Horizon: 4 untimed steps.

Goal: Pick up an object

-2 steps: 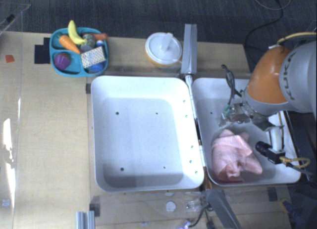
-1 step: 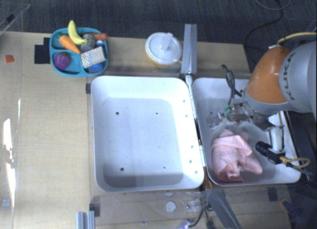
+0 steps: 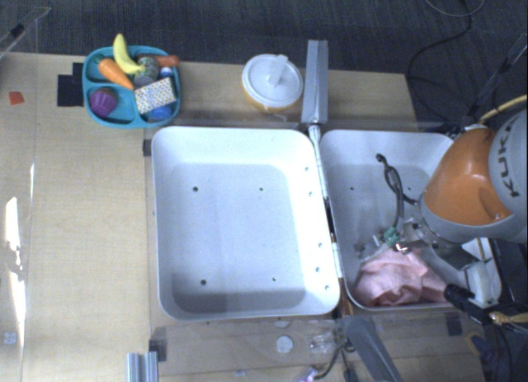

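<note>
Lying crumpled, pink cloth [image 3: 399, 282] fills bin corner.

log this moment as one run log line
arm: over right bin | gripper: just above pink cloth | grasp: not confirmed

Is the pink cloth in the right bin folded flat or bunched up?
Bunched up. The pink cloth lies in a rumpled heap with uneven folds in the right bin's near corner, under the gripper.

Half-seen things at the right bin

The arm [image 3: 487, 182] runs off the right edge and covers part of the right bin [image 3: 363, 166]; the gripper [image 3: 396, 240] is too cluttered to read above the pink cloth [image 3: 400, 281].
</note>
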Each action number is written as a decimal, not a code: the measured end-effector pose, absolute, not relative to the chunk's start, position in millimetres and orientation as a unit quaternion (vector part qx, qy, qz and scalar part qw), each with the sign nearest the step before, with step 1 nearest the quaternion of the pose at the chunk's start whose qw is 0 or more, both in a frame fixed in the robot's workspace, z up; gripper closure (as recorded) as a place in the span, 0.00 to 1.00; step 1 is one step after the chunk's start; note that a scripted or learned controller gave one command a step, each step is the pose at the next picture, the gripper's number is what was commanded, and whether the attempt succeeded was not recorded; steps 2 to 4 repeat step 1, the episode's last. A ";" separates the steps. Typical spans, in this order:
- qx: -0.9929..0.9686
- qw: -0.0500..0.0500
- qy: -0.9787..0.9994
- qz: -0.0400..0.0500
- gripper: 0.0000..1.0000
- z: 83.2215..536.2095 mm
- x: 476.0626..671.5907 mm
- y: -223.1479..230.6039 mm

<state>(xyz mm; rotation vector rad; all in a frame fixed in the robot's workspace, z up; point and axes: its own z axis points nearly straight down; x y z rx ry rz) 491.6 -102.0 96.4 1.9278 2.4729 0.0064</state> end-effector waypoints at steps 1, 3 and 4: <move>0.681 0.006 0.732 0.004 0.00 90.1 556.5 -100.1; 0.681 0.006 0.732 0.004 0.00 90.1 556.5 -100.1; 0.681 0.006 0.732 0.004 0.00 90.1 556.5 -100.1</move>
